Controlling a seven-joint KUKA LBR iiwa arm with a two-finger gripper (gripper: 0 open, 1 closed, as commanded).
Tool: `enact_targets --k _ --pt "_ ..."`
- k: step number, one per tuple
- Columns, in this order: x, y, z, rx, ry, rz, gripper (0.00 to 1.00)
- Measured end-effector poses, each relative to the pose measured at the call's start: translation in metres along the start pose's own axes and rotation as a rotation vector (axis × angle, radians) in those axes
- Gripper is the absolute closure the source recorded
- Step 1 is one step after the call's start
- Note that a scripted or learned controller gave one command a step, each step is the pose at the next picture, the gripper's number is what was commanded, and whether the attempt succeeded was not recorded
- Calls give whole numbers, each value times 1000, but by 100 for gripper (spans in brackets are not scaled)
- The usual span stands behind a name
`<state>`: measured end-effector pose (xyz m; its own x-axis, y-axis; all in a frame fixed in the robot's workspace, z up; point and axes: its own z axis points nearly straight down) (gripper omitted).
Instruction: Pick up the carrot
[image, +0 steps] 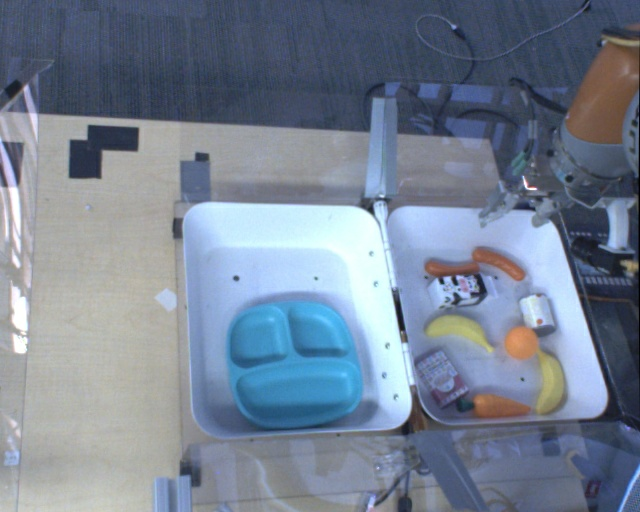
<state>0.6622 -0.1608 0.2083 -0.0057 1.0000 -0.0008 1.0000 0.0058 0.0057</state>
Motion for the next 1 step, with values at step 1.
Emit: enact_targets --k 1 --pt "-43 -69 92 2 -1 -117 0"
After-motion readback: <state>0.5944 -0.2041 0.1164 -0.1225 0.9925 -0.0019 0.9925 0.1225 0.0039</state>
